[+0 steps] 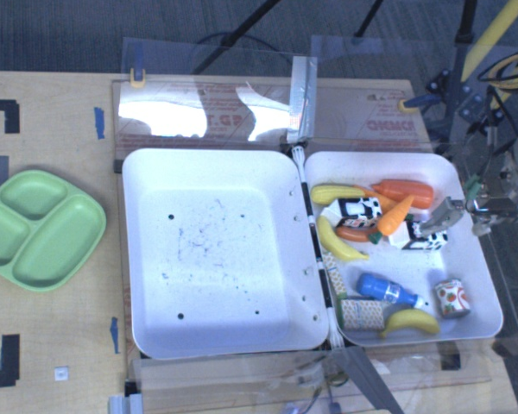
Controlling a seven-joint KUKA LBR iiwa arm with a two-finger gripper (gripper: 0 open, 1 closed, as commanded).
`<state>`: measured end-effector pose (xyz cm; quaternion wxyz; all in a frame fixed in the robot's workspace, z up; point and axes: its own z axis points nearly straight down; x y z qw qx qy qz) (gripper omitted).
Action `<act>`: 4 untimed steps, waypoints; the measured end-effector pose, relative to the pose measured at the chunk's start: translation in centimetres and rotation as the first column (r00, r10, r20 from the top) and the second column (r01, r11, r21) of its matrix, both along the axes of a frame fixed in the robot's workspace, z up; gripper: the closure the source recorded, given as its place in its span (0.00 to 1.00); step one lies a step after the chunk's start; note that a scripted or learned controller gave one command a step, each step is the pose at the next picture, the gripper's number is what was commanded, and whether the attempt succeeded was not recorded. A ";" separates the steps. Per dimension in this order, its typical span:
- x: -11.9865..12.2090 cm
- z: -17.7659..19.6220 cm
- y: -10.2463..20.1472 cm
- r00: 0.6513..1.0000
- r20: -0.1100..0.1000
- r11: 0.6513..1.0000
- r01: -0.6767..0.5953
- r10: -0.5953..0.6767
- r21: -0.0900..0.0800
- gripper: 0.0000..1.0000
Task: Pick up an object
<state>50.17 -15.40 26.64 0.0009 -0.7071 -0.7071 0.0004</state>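
The right bin (479, 270) holds several toys. A yellow banana (341, 194) and an orange-red piece (406, 190) lie at its far end, with a carrot (395, 216) and a black-and-white toy (356, 209) just in front of them. A second banana (338, 241) lies along the bin's left wall. Nearer the front are a blue bottle (387, 290), a third banana (412, 321), a patterned roll (361, 315) and a red-and-white cube (451, 297). My gripper (449, 212) reaches in from the right rim, low over another black-and-white toy (427, 238).
The left bin (211, 248) sits beside the right one, divided from it by their shared rims. A green sectioned plate (39, 229) rests on the bench at the far left. Clear panels stand behind the bins. Stands and cables crowd the right side.
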 end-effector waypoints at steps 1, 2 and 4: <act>5.4 -7.6 -3.7 0.998 0.002 0.998 -0.060 0.060 -0.001 0.00; 10.6 -17.0 -1.5 0.996 0.004 0.996 -0.092 0.092 -0.001 0.00; 13.9 -13.0 1.7 0.999 0.004 0.999 -0.045 0.045 -0.002 1.00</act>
